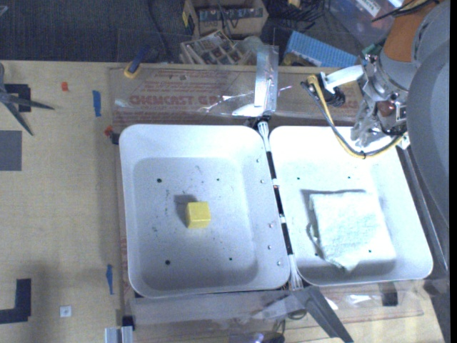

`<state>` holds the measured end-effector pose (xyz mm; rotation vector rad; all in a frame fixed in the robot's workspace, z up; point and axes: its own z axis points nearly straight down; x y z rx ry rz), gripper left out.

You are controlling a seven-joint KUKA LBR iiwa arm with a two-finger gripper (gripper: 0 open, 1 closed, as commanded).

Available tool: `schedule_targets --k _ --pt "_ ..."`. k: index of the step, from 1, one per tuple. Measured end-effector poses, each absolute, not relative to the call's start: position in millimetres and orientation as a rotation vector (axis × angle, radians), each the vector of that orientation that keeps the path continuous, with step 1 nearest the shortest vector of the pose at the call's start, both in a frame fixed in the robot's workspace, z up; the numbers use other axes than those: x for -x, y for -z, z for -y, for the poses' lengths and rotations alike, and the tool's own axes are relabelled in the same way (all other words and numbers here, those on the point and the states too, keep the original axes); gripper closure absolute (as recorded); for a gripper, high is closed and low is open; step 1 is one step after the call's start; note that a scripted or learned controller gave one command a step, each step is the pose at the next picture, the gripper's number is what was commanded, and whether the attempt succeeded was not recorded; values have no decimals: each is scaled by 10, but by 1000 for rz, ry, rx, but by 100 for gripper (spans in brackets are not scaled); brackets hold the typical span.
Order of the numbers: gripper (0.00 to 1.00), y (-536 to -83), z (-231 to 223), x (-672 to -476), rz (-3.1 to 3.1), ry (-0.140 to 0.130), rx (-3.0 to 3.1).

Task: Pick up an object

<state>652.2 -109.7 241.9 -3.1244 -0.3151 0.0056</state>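
Note:
A small yellow block lies near the middle of the left bin. A crumpled white cloth rests in the near half of the right bin. My gripper hangs over the far right corner of the right bin, well above and behind the cloth and far from the block. Nothing shows in its grasp. A yellow cable loops down beside it.
A metal divider runs between the two bins. Clear plastic sheeting and a metal bracket lie just behind the bins. Boxes and cables clutter the floor at the back. The arm's grey body fills the right side.

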Motion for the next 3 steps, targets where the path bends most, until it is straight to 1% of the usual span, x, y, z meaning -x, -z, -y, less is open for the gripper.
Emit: schedule_targets --k 1,2,3 --pt "100 -2782 1362 -6579 319 -1 3125" --pt "100 -2890 1532 -6505 325 -1 3126" --pt "100 -2646 1574 -6533 333 -7 3121"
